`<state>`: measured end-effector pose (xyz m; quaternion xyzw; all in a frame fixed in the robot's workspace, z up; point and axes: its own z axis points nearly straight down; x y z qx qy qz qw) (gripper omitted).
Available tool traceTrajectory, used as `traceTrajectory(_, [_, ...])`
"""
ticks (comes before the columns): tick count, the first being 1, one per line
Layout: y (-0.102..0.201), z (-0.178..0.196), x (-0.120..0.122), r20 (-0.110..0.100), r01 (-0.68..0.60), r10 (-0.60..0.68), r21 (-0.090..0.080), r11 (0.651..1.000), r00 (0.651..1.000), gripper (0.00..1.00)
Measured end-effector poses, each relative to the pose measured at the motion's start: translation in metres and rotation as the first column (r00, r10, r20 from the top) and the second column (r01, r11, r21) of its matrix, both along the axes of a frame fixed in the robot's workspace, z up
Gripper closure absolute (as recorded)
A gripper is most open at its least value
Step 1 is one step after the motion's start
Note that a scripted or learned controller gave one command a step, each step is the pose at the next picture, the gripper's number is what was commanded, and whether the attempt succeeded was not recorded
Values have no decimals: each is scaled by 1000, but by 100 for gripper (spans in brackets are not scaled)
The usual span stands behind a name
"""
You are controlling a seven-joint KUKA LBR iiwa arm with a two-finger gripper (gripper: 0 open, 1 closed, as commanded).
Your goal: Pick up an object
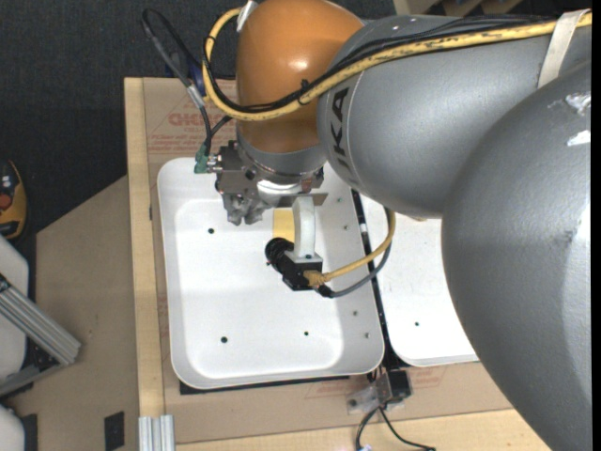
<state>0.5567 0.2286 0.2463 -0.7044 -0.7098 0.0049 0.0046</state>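
My gripper [246,207] hangs low over the back part of the left white bin [235,350], under the orange wrist band [282,54]. A small pale yellow object [282,222] lies on the bin floor just right of the gripper, and the wrist hides most of it. Whether the gripper touches it cannot be made out. A white bracket with a black module [289,266] and a yellow cable hangs from the wrist over the middle of the bin.
The grey arm covers most of the right bin [423,341]. Both bins rest on a brown board [141,252]. An aluminium rail [38,332] lies at the left, and a small black connector [394,385] sits at the front edge.
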Motion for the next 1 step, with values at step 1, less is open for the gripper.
traceTrajectory(1, [-4,12,65,19,8,-8,2,1000,1000,100])
